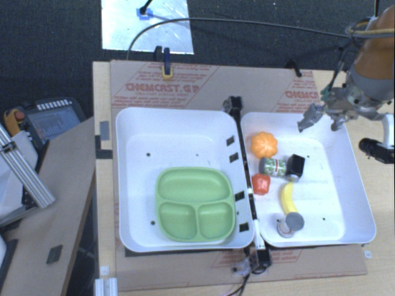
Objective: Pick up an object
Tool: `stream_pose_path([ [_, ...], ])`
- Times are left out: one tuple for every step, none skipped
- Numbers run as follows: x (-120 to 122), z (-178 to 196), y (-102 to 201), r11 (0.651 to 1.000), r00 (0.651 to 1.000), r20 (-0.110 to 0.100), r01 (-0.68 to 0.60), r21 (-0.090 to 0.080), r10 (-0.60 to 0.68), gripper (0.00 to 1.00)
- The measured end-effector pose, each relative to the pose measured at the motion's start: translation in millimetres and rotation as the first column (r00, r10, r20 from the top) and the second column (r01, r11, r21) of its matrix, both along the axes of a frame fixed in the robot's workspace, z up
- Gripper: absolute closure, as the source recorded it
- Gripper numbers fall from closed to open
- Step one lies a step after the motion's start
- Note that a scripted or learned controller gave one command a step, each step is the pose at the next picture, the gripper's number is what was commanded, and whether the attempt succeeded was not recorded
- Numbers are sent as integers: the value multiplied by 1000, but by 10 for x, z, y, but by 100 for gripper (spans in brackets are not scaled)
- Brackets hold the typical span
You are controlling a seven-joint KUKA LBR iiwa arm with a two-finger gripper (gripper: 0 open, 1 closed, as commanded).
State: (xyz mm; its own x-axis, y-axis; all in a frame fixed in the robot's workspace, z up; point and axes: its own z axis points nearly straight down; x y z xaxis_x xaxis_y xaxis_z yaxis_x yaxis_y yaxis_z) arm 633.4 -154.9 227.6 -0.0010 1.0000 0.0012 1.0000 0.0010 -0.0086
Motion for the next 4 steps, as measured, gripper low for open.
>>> stream_pose_path([
  [23,62,2,1000,1000,10,-2,-2,2,0],
  [42,-354,-14,1000,1000,8,-1,-2,1,0],
  [131,-868,41,1000,1000,7,-5,-1,5,0],
  [130,-1387,48,1000,1000,7,-5,-1,5,0],
])
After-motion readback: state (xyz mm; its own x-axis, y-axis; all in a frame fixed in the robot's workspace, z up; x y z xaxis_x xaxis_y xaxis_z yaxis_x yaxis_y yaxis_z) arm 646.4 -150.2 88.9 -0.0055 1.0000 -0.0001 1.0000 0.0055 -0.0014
